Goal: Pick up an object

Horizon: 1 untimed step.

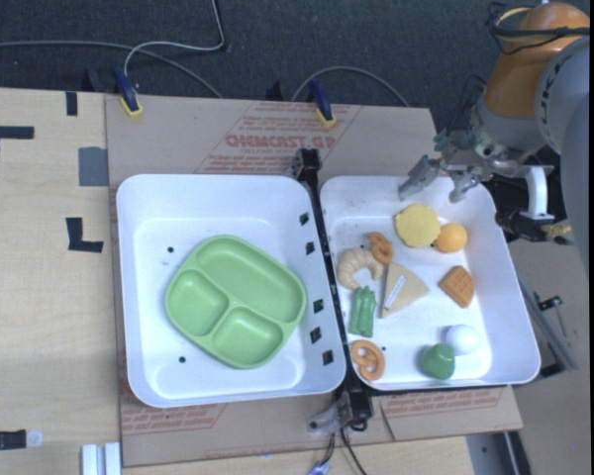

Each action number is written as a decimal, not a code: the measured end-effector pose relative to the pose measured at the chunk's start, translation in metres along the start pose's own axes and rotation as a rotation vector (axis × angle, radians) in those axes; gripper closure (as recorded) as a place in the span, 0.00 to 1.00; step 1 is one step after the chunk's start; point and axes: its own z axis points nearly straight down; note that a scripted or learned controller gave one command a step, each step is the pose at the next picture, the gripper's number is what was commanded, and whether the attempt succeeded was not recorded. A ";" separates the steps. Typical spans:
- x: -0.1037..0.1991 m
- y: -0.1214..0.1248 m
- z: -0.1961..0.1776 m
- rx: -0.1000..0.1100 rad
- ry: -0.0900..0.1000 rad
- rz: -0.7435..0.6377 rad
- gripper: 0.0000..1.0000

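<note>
Camera view: toy foods lie in the right bin (pixel 510 334), a yellow disc (pixel 417 225) at its far end. Just beyond, the gripper (pixel 439 180) hovers, jaws wide, holding nothing. Next, likely descend onto the disc and close.

Grey arm (pixel 574 97), orange band (pixel 535 38); grey metal claw (pixel 438 179)
</note>
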 end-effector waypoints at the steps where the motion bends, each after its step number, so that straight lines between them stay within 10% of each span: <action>1: 0.024 -0.007 0.057 0.002 0.001 0.000 0.00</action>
